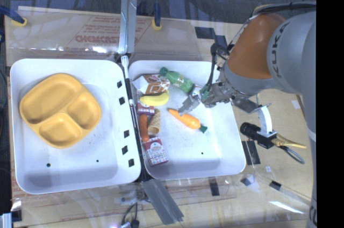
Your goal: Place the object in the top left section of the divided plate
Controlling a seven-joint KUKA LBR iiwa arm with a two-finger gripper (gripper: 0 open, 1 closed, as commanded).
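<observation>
The yellow divided plate (59, 108) lies in the left bin (32, 178), its three sections bare. In the right bin (228, 159) lie an orange carrot (185, 119), a green bottle (176, 80), a banana (154, 99), a snack packet (155, 84), a waffle cone (155, 122), a sausage (143, 127) and a red carton (155, 151). My gripper (189, 104) hangs low over the right bin, just above the carrot's upper end and right of the banana. Nothing visibly hangs from it.
A grey metal bar (128, 25) stands behind the seam between the bins. The bins' inner walls meet at a ridge (130, 125) between the plate and the objects. The arm's orange band and grey body (269, 55) loom over the right bin's right rim.
</observation>
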